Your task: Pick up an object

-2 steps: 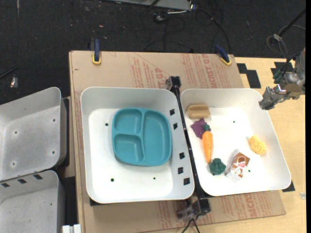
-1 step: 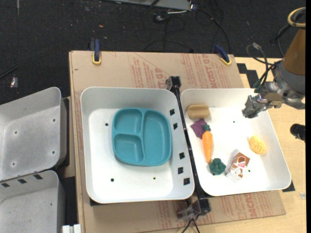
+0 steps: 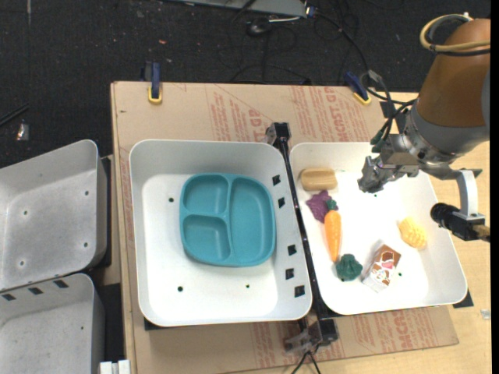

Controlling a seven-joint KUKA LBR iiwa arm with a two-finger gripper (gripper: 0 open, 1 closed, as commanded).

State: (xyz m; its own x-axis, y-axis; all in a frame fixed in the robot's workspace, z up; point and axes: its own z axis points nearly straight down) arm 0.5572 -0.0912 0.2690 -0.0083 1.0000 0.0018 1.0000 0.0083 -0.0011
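My gripper [image 3: 376, 176] hangs over the upper part of the right bin [image 3: 448, 291], with nothing visible in its grasp; how it is set I cannot tell. Nearest lie the tan bread roll [image 3: 318, 179] and purple grapes [image 3: 318, 206], then the carrot [image 3: 333, 233], yellow corn [image 3: 412, 233], broccoli [image 3: 348, 267] and small carton [image 3: 381, 266]. I judge this the approach step: next I must choose one item and descend squarely over it.

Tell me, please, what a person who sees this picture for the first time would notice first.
First comes the teal divided plate, lying alone in the left bin. Next, the small toy foods scattered in the right bin: a carrot, purple grapes, a bread roll, broccoli, yellow corn and a little carton. The gripper hangs above that bin's upper part.
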